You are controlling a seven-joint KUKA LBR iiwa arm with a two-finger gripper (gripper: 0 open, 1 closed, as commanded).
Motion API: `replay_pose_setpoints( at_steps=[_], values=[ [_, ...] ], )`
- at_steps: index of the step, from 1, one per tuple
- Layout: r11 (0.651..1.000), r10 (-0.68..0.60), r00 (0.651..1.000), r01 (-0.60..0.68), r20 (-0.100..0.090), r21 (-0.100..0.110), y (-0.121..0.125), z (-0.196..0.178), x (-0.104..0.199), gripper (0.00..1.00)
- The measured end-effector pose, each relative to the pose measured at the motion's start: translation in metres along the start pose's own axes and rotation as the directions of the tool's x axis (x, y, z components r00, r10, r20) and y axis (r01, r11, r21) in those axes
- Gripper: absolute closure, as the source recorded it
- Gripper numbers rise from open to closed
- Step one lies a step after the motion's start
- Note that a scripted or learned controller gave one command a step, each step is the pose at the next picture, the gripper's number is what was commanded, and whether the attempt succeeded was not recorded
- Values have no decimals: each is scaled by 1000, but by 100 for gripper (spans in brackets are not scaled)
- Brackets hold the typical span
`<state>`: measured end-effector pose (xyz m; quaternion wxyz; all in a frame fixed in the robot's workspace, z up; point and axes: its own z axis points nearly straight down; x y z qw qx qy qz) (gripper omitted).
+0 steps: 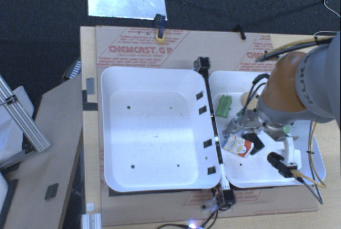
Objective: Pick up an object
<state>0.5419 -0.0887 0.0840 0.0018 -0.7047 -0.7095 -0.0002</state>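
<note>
the left bin (154, 132) sits on the bench beside the right bin (234, 177). in the right bin, a green block (224, 106) lies near the left wall at the far side, and a small white and red packet (237, 145) lies nearer. the gripper (246, 125) hangs just above the packet; whether its jaws are apart or together cannot be told. the grey arm (314, 84) reaches in from the right.

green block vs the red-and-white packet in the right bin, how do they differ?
The green block is one solid colour; the red-and-white packet is printed. The block lies near the bin's left wall, toward its far side; the packet lies nearer the camera, beside the pincer. Both rest in the right bin.
</note>
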Motion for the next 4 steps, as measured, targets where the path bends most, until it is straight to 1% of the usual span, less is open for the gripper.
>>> replay_pose_setpoints(
  at_steps=[1, 2, 3, 4],
  values=[
    [1000, 9, 1000, -9, 3, 2, -58, 0, -18, 0],
    [1000, 5, 1000, -5, 2, -6, -54, -11, -16, 100],
    [1000, -7, 1000, 7, 0, -17, 10, -106, 64, 100],
    [1000, -4, 1000, 4, 2, -13, 84, -136, 113, 100]
  ],
)
